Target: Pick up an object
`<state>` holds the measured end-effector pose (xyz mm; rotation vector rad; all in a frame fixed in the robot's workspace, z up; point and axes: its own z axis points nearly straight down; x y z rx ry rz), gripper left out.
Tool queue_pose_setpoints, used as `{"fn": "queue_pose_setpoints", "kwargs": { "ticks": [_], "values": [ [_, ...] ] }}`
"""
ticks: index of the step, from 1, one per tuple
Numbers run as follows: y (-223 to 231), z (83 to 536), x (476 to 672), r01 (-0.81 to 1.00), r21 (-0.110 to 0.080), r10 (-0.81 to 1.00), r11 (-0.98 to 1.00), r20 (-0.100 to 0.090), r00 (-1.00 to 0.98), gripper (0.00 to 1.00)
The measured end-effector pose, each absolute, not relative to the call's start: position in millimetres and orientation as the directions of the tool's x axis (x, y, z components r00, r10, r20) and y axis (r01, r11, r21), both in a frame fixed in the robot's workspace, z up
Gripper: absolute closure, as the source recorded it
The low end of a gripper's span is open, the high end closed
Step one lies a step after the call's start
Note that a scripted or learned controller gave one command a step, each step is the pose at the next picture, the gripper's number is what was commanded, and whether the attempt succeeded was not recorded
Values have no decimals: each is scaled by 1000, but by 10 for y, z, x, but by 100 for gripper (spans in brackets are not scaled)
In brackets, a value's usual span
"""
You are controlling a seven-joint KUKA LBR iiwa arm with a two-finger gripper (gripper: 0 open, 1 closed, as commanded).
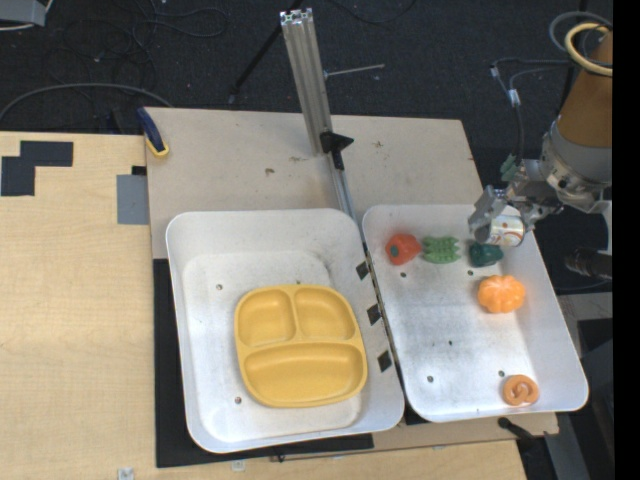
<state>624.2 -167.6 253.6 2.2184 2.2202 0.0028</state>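
We see the pincer (493,224) at the right bin's (455,368) far edge, just above a dark green toy (486,255) — whether it grips, we cannot tell. Nearby lie a green piece (440,250), red piece (403,249), orange (500,294) and donut (519,390); the middle is open. The left bin (200,268) holds a yellow tray (299,345).

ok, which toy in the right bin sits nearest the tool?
The dark green toy, right under the tool at the bin's far edge. The light green one, red one and orange ball lie farther off.
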Motion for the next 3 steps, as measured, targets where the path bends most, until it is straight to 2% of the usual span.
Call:
{"fn": "queue_pose_setpoints", "kwargs": {
  "ticks": [1,2,3],
  "values": [
    [-1682,2637,6243,1000,0,1000,1,0,-1,100],
    [-1209,2657,6052,1000,-4,1000,4,2,-4,100],
    [-705,2520,6009,1000,-4,1000,5,2,-5,100]
  ]
}}
